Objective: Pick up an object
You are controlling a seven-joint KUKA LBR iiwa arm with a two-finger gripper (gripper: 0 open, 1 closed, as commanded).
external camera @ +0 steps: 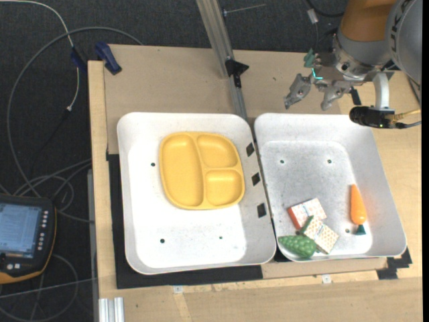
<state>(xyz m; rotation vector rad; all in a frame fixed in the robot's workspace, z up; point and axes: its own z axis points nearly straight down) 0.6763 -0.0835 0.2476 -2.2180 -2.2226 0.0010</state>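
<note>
My gripper (314, 94) hangs above the bench just behind the right bin's far edge, its two fingers spread apart with nothing between them. In the right bin (315, 149), near the front, lie an orange carrot (358, 204), a small red and white box (306, 212), a patterned cracker-like box (323, 235) and a green leafy toy (297, 245). All of them lie well in front of the gripper.
The left bin (137, 180) holds a yellow divided plate (201, 170). A metal pole (216, 25) rises behind the gap between the bins. A black part on the arm (369, 116) overhangs the right bin's far right corner. A tablet (23, 237) lies at the left.
</note>
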